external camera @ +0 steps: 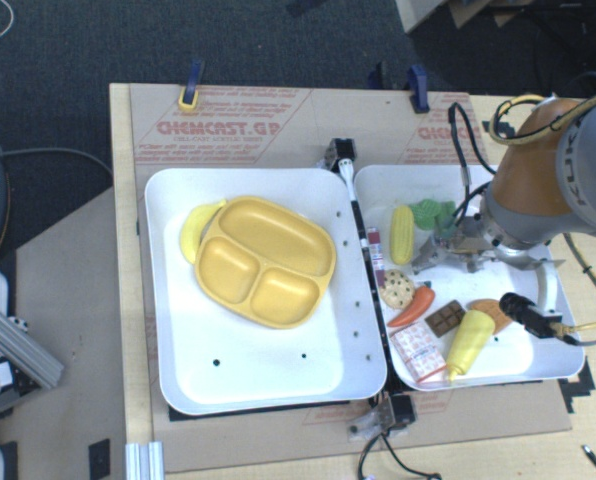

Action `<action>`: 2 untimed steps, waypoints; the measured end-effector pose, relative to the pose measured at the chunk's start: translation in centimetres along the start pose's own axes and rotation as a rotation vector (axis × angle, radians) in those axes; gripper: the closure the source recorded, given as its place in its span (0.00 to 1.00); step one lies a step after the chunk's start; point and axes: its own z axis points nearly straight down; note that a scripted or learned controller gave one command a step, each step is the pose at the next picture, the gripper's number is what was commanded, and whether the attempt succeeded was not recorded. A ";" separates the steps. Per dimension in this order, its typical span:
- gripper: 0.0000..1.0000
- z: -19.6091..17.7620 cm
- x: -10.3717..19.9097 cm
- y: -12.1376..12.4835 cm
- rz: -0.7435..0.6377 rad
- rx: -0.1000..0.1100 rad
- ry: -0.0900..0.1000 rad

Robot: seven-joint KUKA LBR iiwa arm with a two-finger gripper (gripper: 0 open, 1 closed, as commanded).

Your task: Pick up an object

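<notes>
My gripper (pixel 440 251) hangs low over the middle of the right bin (pixel 563 366), reaching in from the right. Just left of it stands a yellow corn cob (pixel 402 233), and a green leafy toy (pixel 434 213) lies right behind it. Below the gripper lie a chip cookie (pixel 396 289), an orange-red carrot (pixel 412 308), a brown chocolate bar (pixel 445 318), a yellow bottle (pixel 468 343), a pink-and-white packet (pixel 418 353) and an orange-brown bread piece (pixel 492 312). I see nothing held between the gripper's tips.
The left bin (pixel 178 348) holds a yellow divided tray (pixel 265 260) resting on a yellow plate (pixel 193 230). A black-and-red marker (pixel 370 251) lies along the divider between the bins. The grey arm with its orange band (pixel 528 173) covers the right bin's far right corner.
</notes>
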 end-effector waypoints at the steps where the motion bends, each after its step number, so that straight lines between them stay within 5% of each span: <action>1: 1.00 -1.4 -0.1 0.2 0.001 -0.008 -0.002; 2: 1.00 -7.8 -0.5 0.5 -0.001 -0.013 -0.004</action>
